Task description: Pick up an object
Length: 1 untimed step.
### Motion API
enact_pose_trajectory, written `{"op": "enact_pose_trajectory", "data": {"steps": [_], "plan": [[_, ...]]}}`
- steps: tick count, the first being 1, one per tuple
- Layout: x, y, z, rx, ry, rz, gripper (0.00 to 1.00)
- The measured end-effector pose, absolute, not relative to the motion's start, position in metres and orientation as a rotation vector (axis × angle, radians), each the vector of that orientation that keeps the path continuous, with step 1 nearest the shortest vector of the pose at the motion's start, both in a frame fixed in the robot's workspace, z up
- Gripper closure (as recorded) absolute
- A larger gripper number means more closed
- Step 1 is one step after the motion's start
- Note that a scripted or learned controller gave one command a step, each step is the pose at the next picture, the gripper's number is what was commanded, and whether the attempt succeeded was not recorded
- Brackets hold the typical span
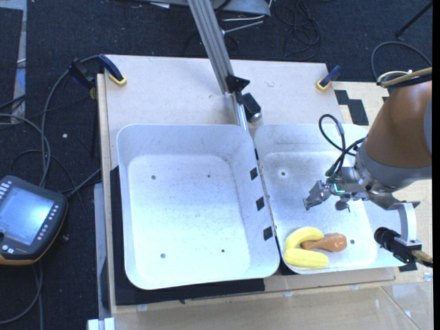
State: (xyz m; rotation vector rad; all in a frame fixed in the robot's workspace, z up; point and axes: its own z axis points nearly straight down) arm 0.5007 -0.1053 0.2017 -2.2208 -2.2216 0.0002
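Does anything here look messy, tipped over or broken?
Nothing looks broken or spilled. The yellow banana and an orange-brown toy lie touching in the right bin's near corner, below the hand.

Arm: you see it (pixel 402 133) reach in from the right, the orange band bulking large above a grey wrist; black cables loop beside it
Wrist: it angles down and leftward
Gripper: your gripper (pixel 317 196) points left and slightly downward; the tips look close together, though you cannot judge their state
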Motion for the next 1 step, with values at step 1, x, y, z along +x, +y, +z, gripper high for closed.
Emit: {"op": "enact_pose_trajectory", "data": {"steps": [1], "plan": [[0.5007,-0.1053,0.2017,-2.221,-2.222,0.000,0.00]]}}
